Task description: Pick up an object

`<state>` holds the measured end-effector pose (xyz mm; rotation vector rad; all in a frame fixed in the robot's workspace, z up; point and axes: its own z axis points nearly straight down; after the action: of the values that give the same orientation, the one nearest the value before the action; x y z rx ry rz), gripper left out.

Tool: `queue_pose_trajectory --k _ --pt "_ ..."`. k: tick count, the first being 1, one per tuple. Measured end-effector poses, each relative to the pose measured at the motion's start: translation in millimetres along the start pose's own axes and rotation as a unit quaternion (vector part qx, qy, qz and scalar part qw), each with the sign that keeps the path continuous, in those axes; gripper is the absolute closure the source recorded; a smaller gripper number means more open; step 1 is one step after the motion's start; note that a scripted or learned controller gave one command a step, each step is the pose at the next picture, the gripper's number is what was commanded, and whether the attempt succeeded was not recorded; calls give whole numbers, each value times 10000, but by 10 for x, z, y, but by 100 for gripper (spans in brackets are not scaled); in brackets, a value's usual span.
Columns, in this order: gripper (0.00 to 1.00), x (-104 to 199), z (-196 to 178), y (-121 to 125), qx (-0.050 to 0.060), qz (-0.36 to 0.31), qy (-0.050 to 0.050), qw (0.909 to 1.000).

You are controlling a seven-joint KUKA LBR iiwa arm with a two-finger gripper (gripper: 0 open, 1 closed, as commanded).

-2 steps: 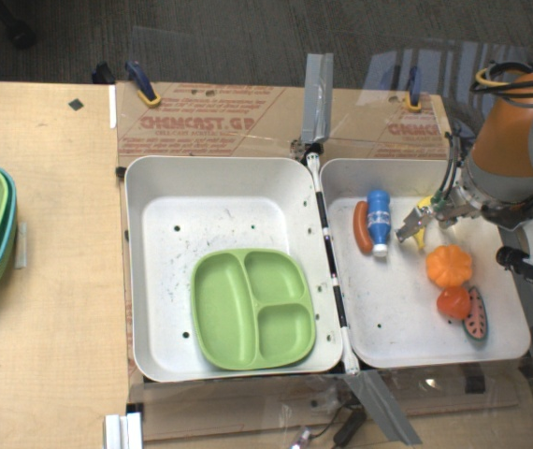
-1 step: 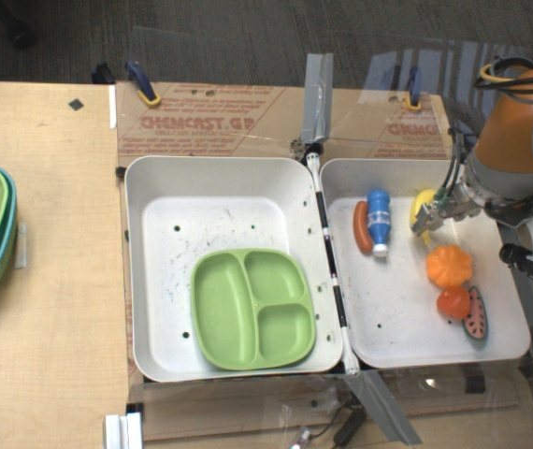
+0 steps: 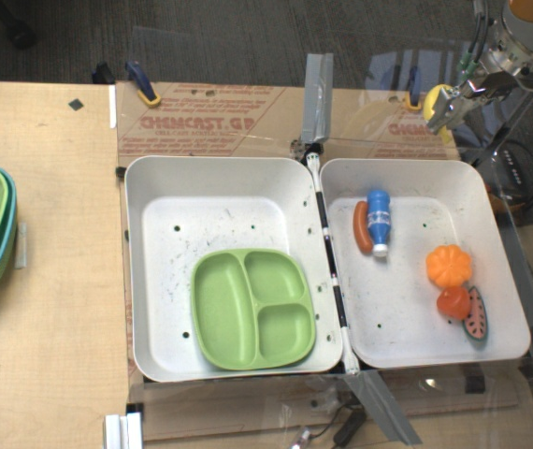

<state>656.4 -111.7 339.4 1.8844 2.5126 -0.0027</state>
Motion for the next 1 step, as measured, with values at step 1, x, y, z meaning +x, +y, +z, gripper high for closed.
queue_pose_trajectory --k 1 --pt "100 704 933 62 11 268 7 9996"
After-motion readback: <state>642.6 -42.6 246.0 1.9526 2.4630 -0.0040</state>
